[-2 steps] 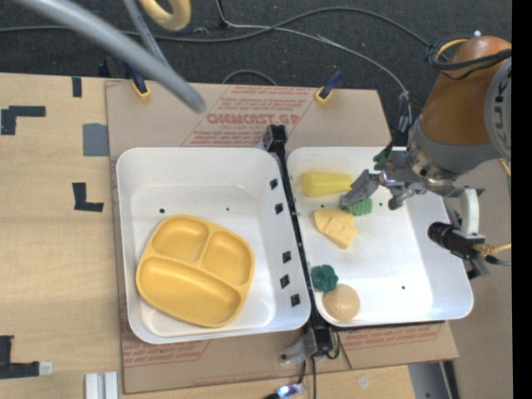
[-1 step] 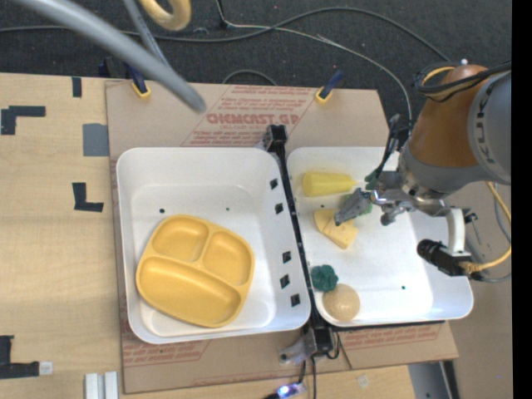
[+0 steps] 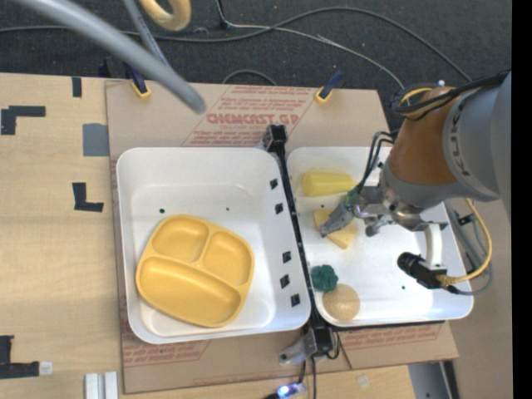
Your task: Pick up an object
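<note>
Nothing's lifted yet: the pincer (image 3: 345,217) is hovering half-open over the small yellow wedge-shaped block (image 3: 334,227) beside the white bin divider (image 3: 287,214).

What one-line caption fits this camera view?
Gripper over small yellow blocks in the right white bin; yellow divided tray left.

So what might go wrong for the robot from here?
1. The end effector sits right at a small yellow wedge lying near another yellow piece; it might nudge the wedge away instead of lifting it.
2. The arm crowds the right bin, so it could bump the green item.
</note>
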